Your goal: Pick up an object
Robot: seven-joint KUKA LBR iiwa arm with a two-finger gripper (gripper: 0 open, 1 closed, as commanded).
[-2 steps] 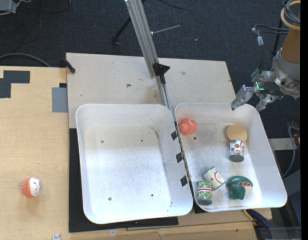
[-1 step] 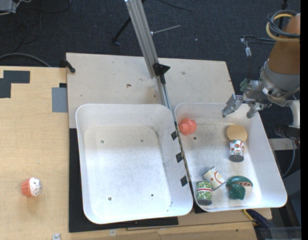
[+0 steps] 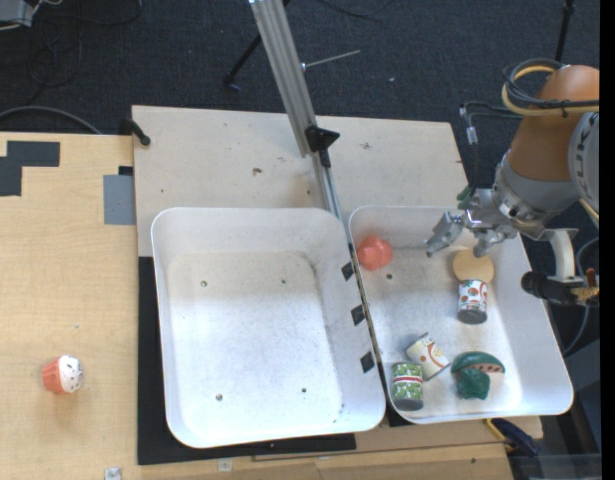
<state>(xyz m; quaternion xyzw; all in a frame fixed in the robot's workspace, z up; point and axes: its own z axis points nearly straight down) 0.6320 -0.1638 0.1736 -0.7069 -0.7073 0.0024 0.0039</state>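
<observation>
— Several candidates, all in the right bin [image 3: 547,368]: tan flat piece [image 3: 473,267] near the far end, small can [image 3: 472,302] just beside it on the near side, red-orange ball [image 3: 374,253] against the divider rail [image 3: 355,283], then white cup [image 3: 426,354], green-labelled can [image 3: 407,384] and green toy [image 3: 475,376] clustered at the near end.

— Closest to the gripper [image 3: 455,230]?

— Tan piece, just below and to the right of the fingers. Ball a little farther off to the left.

— Holding anything?

— No. Fingers spread apart, nothing between them, poised above the far end of the bin.

— So which step?

— Probably the approach: hovering over the bin, no grasp made yet. Nothing lifted.

— Next move?

— Likely pick one target, centre over it, then descend with the fingers kept wide. Tan piece looks flat and low, so hard to pinch; also touching or nearly touching the small can, so a risk of knocking that. Ball stands alone but sits close to the rail, leaving little room on that side.

— Elsewhere?

— Left bin [image 3: 187,268] beside it; small red and white toy [image 3: 63,374] far off on the wooden table [image 3: 47,268], well apart from both bins.
</observation>
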